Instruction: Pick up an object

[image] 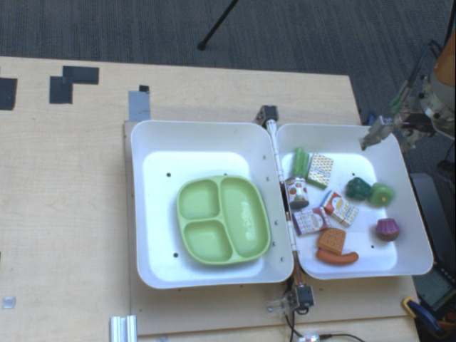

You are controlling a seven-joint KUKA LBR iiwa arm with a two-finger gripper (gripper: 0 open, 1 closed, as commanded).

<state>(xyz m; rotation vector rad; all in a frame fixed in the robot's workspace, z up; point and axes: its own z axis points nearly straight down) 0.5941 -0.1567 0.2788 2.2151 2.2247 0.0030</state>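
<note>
The right bin (410,212) holds several toy foods. Among them are a green vegetable (301,164), a patterned box (320,169), a dark green piece (358,188), a light green ball (382,195) and a purple piece (387,228). There are also small cartons (340,209), an orange waffle (331,240) and a red sausage (338,258). My gripper (377,132) hangs over the bin's far right corner, above and apart from the objects. Nothing shows in it.
In the left bin (139,191) lies a green divided plate (224,219). A ridge (279,184) with a clamp at each end joins the two bins. The arm (434,98) enters from the upper right, and wooden bench top surrounds the bins.
</note>
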